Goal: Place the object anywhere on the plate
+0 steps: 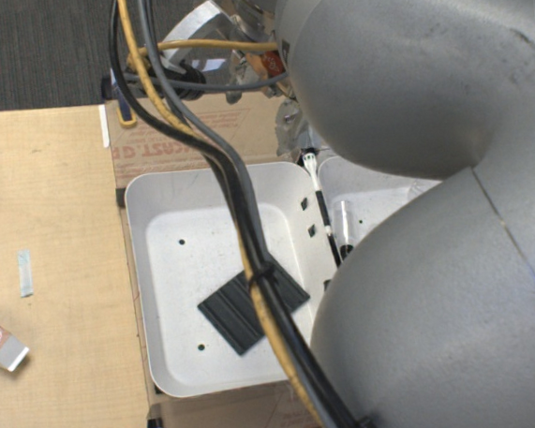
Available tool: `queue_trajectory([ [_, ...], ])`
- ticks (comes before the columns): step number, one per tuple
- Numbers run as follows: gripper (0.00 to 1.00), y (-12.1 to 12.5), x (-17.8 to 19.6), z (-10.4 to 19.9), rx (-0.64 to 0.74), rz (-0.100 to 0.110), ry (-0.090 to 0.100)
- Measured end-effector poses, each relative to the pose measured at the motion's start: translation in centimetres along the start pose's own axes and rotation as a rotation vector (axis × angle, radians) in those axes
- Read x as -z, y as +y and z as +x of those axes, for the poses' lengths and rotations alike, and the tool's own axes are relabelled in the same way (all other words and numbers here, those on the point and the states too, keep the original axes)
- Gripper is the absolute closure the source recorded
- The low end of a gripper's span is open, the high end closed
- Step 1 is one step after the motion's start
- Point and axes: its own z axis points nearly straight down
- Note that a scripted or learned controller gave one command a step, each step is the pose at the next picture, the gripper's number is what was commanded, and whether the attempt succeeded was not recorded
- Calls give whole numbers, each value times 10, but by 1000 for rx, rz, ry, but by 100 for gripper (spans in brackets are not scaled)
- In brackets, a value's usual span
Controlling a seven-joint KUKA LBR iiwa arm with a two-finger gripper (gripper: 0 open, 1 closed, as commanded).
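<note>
While the arm looms: arm [435, 192] covers most of the right bin [379, 198]
Table: table [40, 202] carries both bins
Left bin: left bin [169, 218] holds a dark ridged slab [235, 315] under the cables [256, 285]
Claw: hidden, state cannot be told
Progress: judging by this, nothing placed; plate unseen, whole task left
</note>
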Motion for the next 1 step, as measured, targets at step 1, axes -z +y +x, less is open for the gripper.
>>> queue_trajectory([
  [1,0,19,-1,36,410,0,-1],
])
